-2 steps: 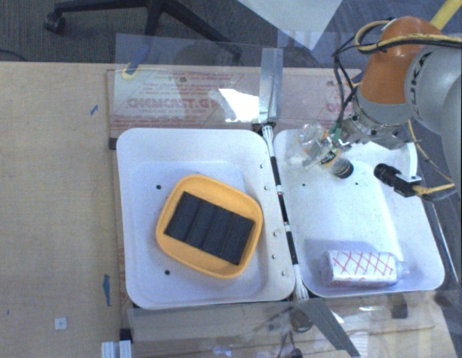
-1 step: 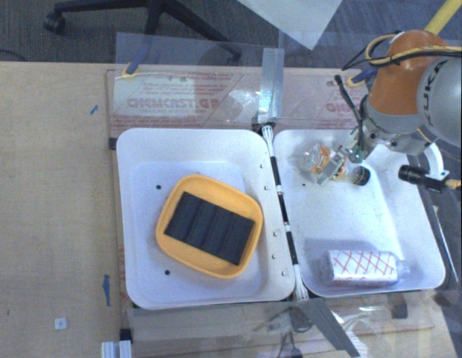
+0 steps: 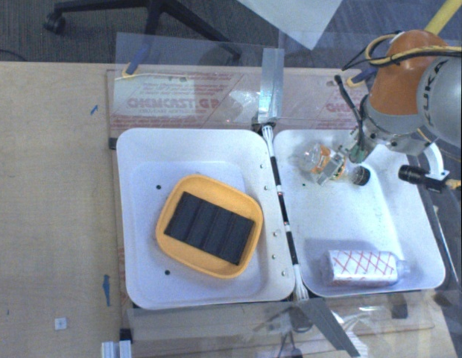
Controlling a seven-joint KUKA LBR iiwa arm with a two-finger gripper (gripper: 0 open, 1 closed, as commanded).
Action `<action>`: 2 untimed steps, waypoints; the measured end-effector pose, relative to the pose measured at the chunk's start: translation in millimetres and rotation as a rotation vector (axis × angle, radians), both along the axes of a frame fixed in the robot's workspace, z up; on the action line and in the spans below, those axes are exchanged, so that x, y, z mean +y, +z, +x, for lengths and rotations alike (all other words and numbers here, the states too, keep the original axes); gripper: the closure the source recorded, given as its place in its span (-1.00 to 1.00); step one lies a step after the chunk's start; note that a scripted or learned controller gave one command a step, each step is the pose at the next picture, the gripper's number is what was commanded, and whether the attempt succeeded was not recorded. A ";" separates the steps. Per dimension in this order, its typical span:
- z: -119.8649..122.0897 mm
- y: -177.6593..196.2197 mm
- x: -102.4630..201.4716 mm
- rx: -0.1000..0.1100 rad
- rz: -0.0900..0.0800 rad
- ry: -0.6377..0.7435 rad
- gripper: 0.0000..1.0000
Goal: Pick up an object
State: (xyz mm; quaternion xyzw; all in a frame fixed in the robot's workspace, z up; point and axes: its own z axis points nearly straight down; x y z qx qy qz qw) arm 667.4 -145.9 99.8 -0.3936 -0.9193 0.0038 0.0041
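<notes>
The arm (image 3: 421, 88) is grey and rounded, with a glossy orange band above the wrist, yellow and black cables looped over it, and dark lettering on its grey shell.

Bright even light, soft shadows, perhaps slight blur near gripper (image 3: 343, 161)

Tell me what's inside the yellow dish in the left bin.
A dark ribbed rectangular block lies inside the yellow dish, covering most of its floor. Whatever might sit beneath the block is hidden.
</notes>
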 end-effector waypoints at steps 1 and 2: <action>0.0 0.0 0.0 0.000 0.000 0.000 -1.00; -4.5 -0.2 9.9 -0.005 -0.014 -0.059 -1.00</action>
